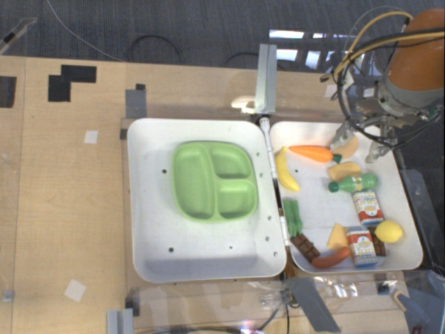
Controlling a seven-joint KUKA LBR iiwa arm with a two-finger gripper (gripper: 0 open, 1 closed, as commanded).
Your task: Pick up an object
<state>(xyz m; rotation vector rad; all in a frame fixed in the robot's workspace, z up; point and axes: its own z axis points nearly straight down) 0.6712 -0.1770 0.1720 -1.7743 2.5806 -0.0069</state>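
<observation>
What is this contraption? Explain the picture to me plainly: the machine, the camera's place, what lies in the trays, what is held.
The picture comes from one camera fixed above a wooden bench, looking down at a slant. The machine is a robot arm, grey with an orange band, reaching in from the right. Its two-finger gripper hangs open over the far end of the right bin, with nothing between the fingers.

The left bin holds a green divided plate. The right bin holds toy food: a carrot, a banana, a green bottle, a lemon, two small cans, a sausage, a chocolate bar, a cheese wedge and a green pod-like piece.

Its job is to pick one up; none is lifted yet.
</observation>
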